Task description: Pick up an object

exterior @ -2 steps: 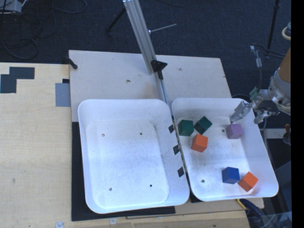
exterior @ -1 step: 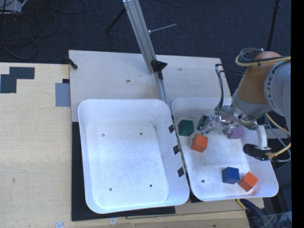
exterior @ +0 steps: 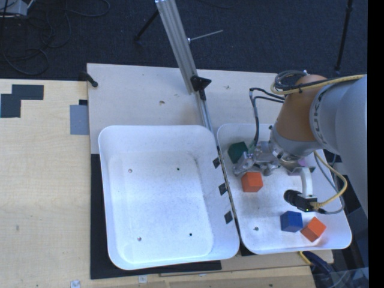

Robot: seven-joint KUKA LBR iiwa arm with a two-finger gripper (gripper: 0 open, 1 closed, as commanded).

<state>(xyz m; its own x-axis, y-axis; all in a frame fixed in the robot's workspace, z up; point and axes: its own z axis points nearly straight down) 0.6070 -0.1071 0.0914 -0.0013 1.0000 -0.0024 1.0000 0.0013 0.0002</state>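
Observation:
My gripper point(exterior: 255, 168) hangs low over the right bin point(exterior: 336, 236), near its left wall, with the grey arm and its orange band reaching in from the right. Its fingers point(exterior: 240, 168) look spread apart, so it is open. An orange cube point(exterior: 252, 182) lies just in front of the gripper, touching or nearly touching it, but not clamped. A dark green block point(exterior: 237, 150) sits right behind the gripper's left side. Farther toward the front right lie a blue cube point(exterior: 291, 221) and another orange cube point(exterior: 313, 229), side by side.
The left bin point(exterior: 114, 161) stands next to the right one, joined by black clips along the shared wall. A slanted aluminium rail point(exterior: 180, 41) rises behind the bins. Cables point(exterior: 324, 203) loop off the wrist over the right bin.

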